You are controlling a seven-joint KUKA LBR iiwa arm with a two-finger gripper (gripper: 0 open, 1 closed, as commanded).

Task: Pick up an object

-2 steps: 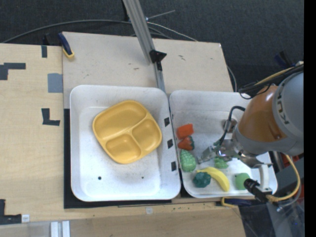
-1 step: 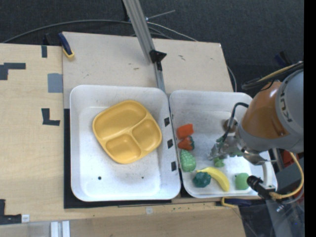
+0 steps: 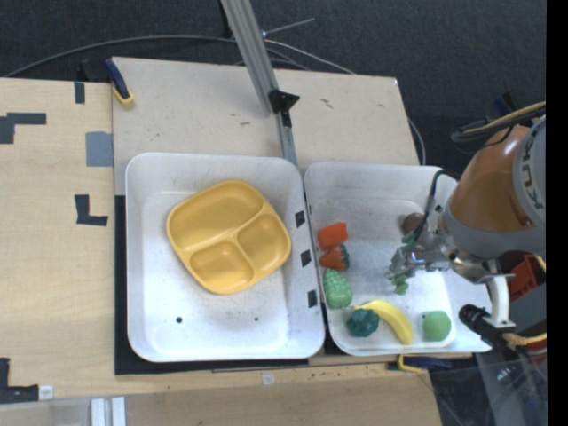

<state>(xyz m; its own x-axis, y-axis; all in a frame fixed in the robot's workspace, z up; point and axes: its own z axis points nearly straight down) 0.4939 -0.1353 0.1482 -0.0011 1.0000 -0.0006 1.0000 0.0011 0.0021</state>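
Observation:
My gripper hangs low over the right bin, near its middle right. A small green piece shows just under its tip; whether it is held is unclear. To the left lie an orange-red piece, a red strawberry-like toy and a bumpy light green toy. Along the front wall sit a dark teal toy, a yellow banana and a green apple. A brownish object lies just behind the gripper.
The left bin holds a yellow divided plate. A metal pole slants down to the bins' back edge. The arm's orange band looms over the right bin's right side.

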